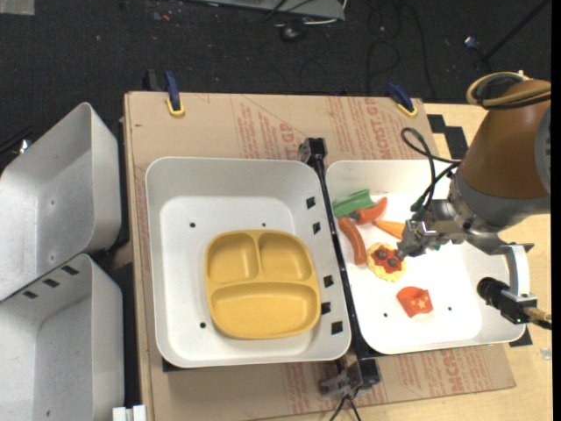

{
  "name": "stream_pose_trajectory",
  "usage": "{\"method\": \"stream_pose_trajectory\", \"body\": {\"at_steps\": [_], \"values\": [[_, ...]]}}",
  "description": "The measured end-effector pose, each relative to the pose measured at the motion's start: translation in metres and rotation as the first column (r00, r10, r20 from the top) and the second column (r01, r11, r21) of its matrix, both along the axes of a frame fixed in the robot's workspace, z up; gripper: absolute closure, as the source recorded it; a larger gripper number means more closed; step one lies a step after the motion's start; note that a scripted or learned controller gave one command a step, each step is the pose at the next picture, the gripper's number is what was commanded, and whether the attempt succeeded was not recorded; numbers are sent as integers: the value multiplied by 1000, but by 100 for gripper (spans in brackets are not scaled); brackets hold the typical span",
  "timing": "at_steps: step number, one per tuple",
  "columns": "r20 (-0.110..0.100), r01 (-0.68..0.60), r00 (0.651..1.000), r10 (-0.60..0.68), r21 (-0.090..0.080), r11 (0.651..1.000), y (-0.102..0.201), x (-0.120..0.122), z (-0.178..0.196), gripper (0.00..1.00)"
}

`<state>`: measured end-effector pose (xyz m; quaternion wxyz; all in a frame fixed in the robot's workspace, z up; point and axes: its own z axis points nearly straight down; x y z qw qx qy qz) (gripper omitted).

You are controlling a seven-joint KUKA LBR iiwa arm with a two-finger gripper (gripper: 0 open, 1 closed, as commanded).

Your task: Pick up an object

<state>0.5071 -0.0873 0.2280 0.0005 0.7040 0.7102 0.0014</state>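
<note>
In the right bin, the end effector, grip unclear, hangs seemingly touching the pizza toy.

A mustard-yellow divided tray lies in the white left bin; the white right bin holds green, orange, red pieces, and one possibly yellow-and-red.

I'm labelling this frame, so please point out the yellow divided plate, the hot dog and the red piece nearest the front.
yellow divided plate [261, 312], camera view, floor of its large compartment.
hot dog [354, 239], camera view, mid-length.
red piece [415, 301], camera view, its centre.
</note>
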Motion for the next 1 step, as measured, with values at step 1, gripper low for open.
{"method": "stream_pose_trajectory", "body": {"at_steps": [1], "values": [[-3,0,1000,0,0,1000,55,3,-10,100]]}}
